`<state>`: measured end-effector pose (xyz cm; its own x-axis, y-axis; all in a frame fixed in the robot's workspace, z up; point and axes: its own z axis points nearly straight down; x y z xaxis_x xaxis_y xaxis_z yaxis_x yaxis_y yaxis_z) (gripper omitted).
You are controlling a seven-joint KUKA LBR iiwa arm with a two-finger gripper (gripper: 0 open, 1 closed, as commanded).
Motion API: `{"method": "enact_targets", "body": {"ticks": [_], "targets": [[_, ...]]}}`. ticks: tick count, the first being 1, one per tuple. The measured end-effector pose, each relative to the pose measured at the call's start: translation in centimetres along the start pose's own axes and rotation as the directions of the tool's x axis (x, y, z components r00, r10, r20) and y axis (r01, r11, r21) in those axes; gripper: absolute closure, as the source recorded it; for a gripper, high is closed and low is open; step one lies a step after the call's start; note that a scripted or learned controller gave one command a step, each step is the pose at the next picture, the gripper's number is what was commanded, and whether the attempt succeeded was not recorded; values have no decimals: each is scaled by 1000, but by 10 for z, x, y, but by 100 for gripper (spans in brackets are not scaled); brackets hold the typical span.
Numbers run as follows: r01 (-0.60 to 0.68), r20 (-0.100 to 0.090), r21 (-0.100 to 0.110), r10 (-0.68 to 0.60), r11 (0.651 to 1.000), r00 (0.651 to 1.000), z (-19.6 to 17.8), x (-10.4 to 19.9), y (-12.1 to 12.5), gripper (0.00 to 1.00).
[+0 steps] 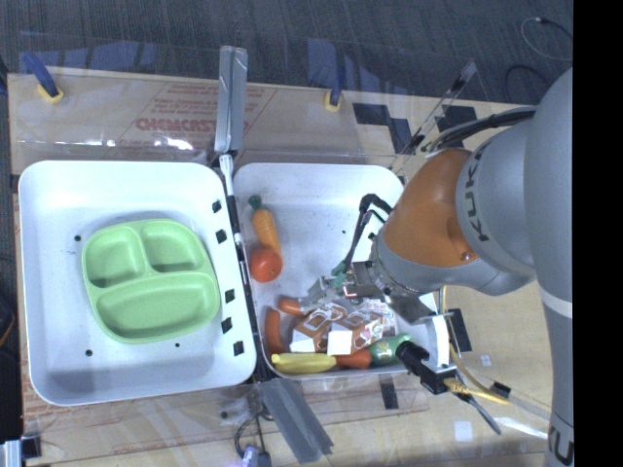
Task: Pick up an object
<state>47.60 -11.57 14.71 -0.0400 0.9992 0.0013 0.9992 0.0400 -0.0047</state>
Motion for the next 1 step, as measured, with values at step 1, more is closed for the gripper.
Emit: {"method": "enact_targets", "body": {"ticks": [1], "targets": [[-222,0,-3,222,975,975,-44,46,3,0]]}}
